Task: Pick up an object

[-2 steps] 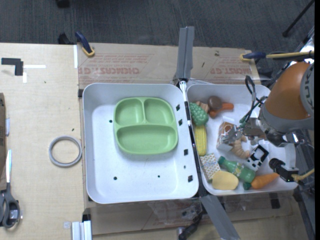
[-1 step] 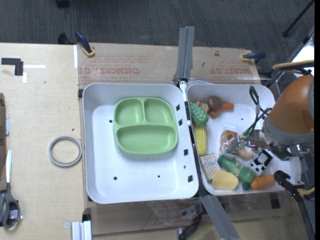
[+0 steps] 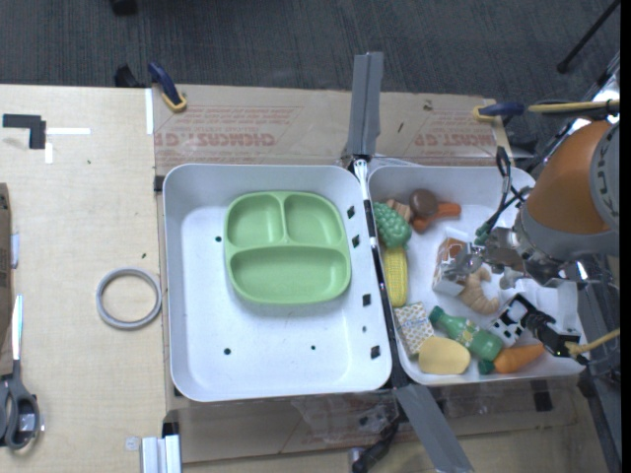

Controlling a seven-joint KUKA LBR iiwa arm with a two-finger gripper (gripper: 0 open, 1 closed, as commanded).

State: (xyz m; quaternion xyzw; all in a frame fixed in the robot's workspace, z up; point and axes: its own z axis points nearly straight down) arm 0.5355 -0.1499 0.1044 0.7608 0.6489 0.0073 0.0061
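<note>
Cardboard (image 3: 296, 126) print "CHEMCAS" (mirrored, faint) behind bins (image 3: 182, 294).

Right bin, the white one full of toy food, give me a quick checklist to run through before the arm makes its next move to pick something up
1. Gripper is over the right white bin: ok.
2. Something is between the fingers: cannot tell; the wrist and cables hide them.
3. Targets within reach: ok. A yellow toy corn cob, a green toy broccoli, a yellow lemon-shaped toy and an orange toy carrot lie in that bin.
4. Items spaced for a clean grasp: not ok; the toys near the gripper crowd together.
5. Green divided plastic plate in the left white bin is out of the arm's path: ok.
</note>
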